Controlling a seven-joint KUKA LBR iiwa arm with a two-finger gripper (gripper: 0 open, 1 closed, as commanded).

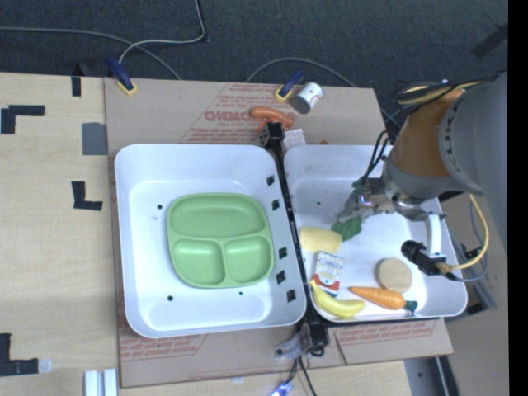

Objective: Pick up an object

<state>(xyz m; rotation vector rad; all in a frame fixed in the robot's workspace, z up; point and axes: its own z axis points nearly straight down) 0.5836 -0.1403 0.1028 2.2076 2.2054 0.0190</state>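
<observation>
From above, the end effector (360,207) hung low in the right bin (330,167), its grip state impossible to tell, just above a dark green item (348,225). Nearby lay a yellow block (319,240), banana (337,304), carrot (379,296) and round biscuit (394,274). The left bin (140,221) held a green divided plate (220,239).

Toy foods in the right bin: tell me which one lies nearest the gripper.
The dark green piece, right below the gripper. The pale yellow block, carrot, banana and tan round piece all lie farther toward the bin's near edge.

floor: dark carpet (330,15) | bench: pale wood (41,221) | cardboard sheet (181,114)
</observation>
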